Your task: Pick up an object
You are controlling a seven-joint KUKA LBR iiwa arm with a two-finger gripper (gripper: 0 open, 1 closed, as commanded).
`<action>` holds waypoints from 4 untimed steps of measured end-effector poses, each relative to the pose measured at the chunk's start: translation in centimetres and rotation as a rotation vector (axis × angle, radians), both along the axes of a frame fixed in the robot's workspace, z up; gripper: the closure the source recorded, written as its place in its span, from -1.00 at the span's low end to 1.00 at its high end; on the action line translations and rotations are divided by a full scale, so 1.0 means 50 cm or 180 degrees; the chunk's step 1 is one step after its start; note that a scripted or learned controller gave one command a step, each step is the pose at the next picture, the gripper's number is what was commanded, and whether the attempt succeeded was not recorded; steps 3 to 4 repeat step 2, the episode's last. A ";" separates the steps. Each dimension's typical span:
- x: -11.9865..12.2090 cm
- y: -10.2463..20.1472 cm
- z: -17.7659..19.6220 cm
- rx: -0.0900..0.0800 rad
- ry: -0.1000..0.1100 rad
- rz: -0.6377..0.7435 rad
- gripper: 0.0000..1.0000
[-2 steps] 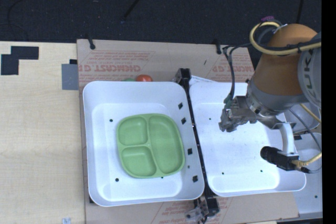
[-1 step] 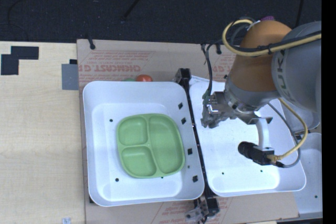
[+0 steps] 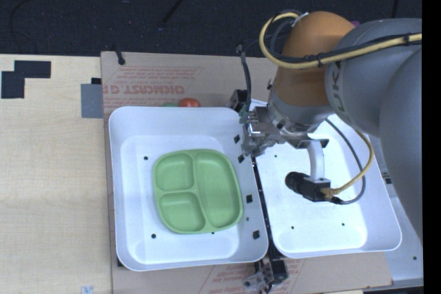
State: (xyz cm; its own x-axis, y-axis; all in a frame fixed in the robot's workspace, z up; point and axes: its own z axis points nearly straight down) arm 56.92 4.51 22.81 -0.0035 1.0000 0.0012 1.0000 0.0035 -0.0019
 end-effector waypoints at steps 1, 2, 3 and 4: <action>0.023 0.100 -0.023 -0.0003 0.0004 0.0002 1.00; 0.022 0.097 -0.021 -0.0007 0.0006 -0.0002 -1.00; 0.022 0.097 -0.021 -0.0007 0.0006 -0.0002 -1.00; 0.022 0.097 -0.021 -0.0007 0.0006 -0.0002 -1.00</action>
